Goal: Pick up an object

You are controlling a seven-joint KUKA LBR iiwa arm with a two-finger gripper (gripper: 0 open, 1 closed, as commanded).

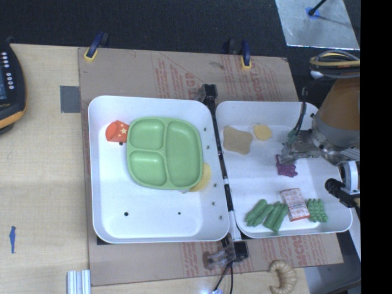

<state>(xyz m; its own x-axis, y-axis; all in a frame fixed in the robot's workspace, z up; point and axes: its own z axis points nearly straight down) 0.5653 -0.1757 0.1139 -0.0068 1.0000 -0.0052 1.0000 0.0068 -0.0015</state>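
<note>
The arm [340,118] reaches in from the right, wrist angled downward.

The green plate [165,153] hides most of a yellow piece [204,177] and part of a red piece [116,131].

faint red print on cardboard [184,72], unreadable

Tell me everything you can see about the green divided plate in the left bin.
The green divided plate is a light green, plastic-looking tray with rounded corners and three compartments: one long on its right, two smaller on its left. It lies flat, slightly rotated, in the left bin. A red piece peeks out at its upper left edge, a yellow one under its lower right corner.
</note>
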